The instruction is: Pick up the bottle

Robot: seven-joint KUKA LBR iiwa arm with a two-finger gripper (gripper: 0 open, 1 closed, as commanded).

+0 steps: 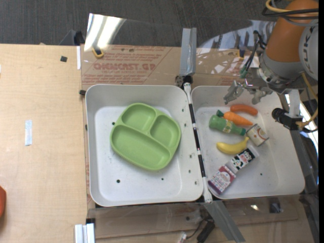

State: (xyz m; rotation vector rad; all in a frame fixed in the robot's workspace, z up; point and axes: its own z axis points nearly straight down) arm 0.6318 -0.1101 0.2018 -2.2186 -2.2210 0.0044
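Observation:
The bottle (pixel 226 125) is green with a dark green cap end and lies on its side in the right bin (pixel 283 181), near the bin's middle left. An orange carrot (pixel 238 118) rests against its far side. My gripper (pixel 247 91) hangs above the far edge of the right bin, up and to the right of the bottle and apart from it. Its fingers (pixel 234 91) stand open with nothing between them.
The right bin also holds a red sausage (pixel 244 109), a banana (pixel 233 146), a small white cup (pixel 257 134), a milk carton (pixel 242 160) and a pink packet (pixel 221 180). A green divided plate (pixel 146 136) lies in the left bin (pixel 101 176).

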